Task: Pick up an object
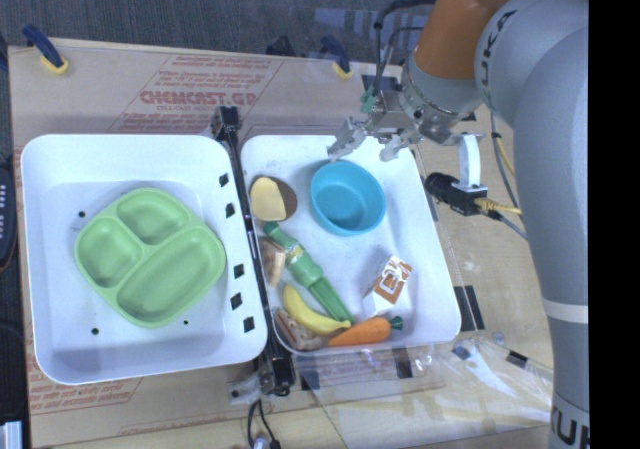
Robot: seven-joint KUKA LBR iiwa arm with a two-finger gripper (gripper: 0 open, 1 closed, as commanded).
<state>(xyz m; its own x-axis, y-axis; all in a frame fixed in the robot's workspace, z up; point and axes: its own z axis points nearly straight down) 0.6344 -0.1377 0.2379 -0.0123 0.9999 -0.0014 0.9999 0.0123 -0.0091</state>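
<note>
**Two bins, one crowded, claw spread at the far rim**

Two white bins sit side by side on a bench (330, 415) covered with printed brown cardboard, with blue clamps at its far edge and dark carpet beyond. The left bin (40, 237) holds a green tray (150, 254) with three compartments, lying in the middle with bare white floor all round it.

The right bin (425, 267) carries everything else. A blue bowl (347, 198) stands upright near its far edge, well apart from the right wall. A yellow and brown round piece (270, 199) lies at the far left, close to the divider. From there a green bottle (312, 275) runs at a slant toward the near edge. A banana (310, 314) and a carrot (362, 331) lie along the near edge, the carrot just beside the banana's tip. A small carton (391, 281) sits tilted near the right wall, apart from the bowl. Bare floor lies between bowl and carton and along the right wall; the left side and near edge are packed.

The gripper (365, 143) hangs over the far rim of the right bin, just beyond the bowl, its fingers (343, 142) spread apart with nothing between them. The arm (530, 87) fills the space above the bench's right side.
</note>
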